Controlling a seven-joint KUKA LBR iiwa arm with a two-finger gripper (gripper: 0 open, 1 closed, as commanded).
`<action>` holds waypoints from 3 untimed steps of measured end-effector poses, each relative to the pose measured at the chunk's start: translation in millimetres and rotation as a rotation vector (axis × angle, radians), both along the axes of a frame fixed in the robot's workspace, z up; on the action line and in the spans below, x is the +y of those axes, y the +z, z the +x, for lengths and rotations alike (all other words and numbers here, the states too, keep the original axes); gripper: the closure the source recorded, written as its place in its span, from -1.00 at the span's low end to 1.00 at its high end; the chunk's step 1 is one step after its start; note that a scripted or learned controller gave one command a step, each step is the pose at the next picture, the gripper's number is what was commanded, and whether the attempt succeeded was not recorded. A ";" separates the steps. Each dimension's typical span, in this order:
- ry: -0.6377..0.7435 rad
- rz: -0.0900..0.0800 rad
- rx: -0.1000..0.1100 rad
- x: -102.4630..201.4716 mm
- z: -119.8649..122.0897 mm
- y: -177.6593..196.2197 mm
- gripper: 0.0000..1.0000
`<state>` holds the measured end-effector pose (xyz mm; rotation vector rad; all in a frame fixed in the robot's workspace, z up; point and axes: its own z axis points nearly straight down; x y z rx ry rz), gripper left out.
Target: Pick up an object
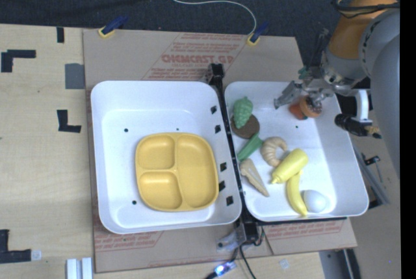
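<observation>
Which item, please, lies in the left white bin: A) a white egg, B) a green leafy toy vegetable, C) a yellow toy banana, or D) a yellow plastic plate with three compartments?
D: the yellow plastic plate with three compartments sits alone in the left white bin, while the toy foods lie in the right white bin.

1. We see two bins (pixel 107 141) of smooth, faintly glossy white plastic.
2. The yellow tray (pixel 176 171) looks like matt plastic.
3. We take the sheet (pixel 188 56) beneath them for printed brown cardboard.
4. The toy foods (pixel 289 167) seem plastic, though detail is poor.
</observation>
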<state>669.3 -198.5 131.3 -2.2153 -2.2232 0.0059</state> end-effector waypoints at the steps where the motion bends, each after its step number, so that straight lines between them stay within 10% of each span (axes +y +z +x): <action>1: -0.002 -0.008 -0.018 -3.0 3.8 -8.8 -1.00; 2: 0.000 -0.011 -0.018 -2.7 3.7 -1.5 1.00; 3: -0.002 -0.001 -0.007 -5.9 -3.0 57.0 1.00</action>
